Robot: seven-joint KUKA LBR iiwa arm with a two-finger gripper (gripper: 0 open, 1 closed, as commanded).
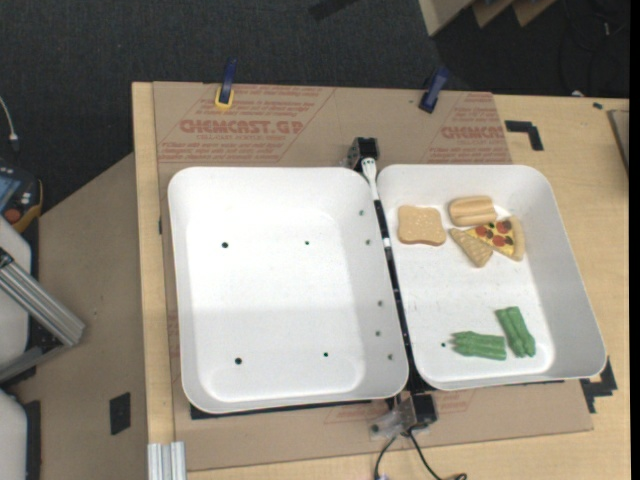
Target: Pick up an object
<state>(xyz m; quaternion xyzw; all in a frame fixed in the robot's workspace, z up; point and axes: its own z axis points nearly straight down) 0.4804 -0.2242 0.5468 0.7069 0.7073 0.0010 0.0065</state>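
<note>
Toys lie in the right bin, 5 of them, while the left bin sits beside it on the cardboard-covered table. A slice of toast lies near the right bin's inner wall toward the far side, roughly square, its rounded top pointing left. Just beside it to the right, a hot dog bun has its long axis running left to right. A pizza slice touches the bun's near edge, and a tan wedge touches the pizza, its tip toward the near side. Well apart, in the near part of the bin, 2 green bean pods form an angle: 1 lies left to right, the other runs far to near at its right end. Claw state: cannot tell.
</note>
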